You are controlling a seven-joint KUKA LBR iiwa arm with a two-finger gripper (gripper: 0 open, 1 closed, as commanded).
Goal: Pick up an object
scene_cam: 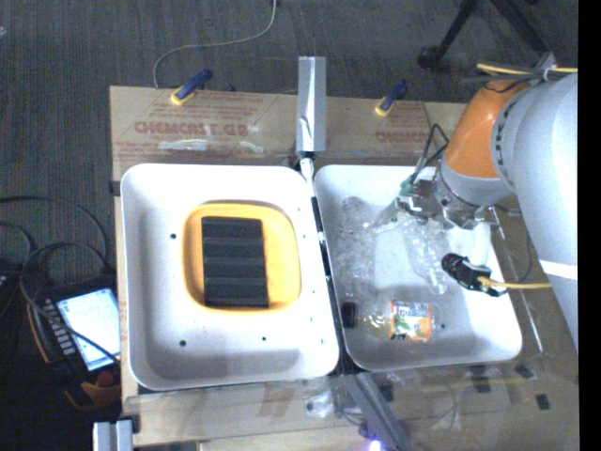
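2 shallow white bins sit side by side on the bench, touching along their inner walls. The left bin (150, 280) holds a yellow tray (195, 252) lying flat near its middle, and a black ribbed block (234, 261) rests inside that tray, its ridges running across it.

The right bin (498, 336) carries the loose items. A clear plastic bottle (399, 319) lies on its side near the bin's front edge, with a dark cap toward the left and a label in orange and green toward the right. Further back, crumpled clear plastic wrap (362, 233) spreads over the floor of the bin, from the rear left corner toward the middle.

1 grey arm with an orange band (474, 144) reaches in from the right and hangs over the right bin's rear half. The gripper (441, 228) points down above the clear wrap, well apart from the bottle. Whether its fingers are spread or pressed together, I cannot tell, as the wrist and the glare of the plastic blur them. A small black part with a yellow cable (521, 287) juts from the wrist toward the right wall of the bin.

2 blue and yellow clamps (191, 85) grip the brown board behind the bins.
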